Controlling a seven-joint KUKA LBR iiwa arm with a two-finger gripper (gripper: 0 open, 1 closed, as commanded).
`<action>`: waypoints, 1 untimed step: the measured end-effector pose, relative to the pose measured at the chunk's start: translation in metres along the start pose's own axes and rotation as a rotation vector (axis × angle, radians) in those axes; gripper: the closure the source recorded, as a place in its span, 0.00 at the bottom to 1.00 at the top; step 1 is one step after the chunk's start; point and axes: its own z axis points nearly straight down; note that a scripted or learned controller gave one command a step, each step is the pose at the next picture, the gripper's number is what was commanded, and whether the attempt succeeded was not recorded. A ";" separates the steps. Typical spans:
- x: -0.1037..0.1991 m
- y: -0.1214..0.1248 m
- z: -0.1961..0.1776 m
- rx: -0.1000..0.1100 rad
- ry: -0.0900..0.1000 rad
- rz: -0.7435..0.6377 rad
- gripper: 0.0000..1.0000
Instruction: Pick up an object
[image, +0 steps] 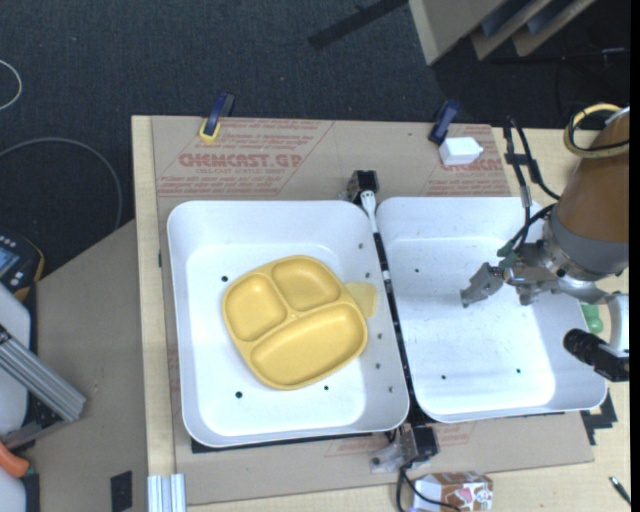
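Gripper (490, 285) is sitting low over the right bin (440, 370), fingers pointing left toward the middle of it. Can't really tell how far apart the fingers are from this angle, they just blur into one grey lump, and I don't see anything between them.

What there is to grab, a yellow divided plate (293, 320) with three compartments, is over in the left bin (200, 250), well apart from the gripper. It lies flat, roughly centred, turned at a bit of an angle.

Both bins are shallow and white, side by side on a brown board (300, 150) with red lettering printed on it. A black strip runs along the seam between them. Blue clamps (215, 115) hold the board at the back edge, and there's a small white block (460, 151) near the right one. Floor behind is dark carpet (120, 60) with a few cables lying around.
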 end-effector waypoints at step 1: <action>0.073 -0.035 -0.109 -0.011 0.002 -0.009 0.00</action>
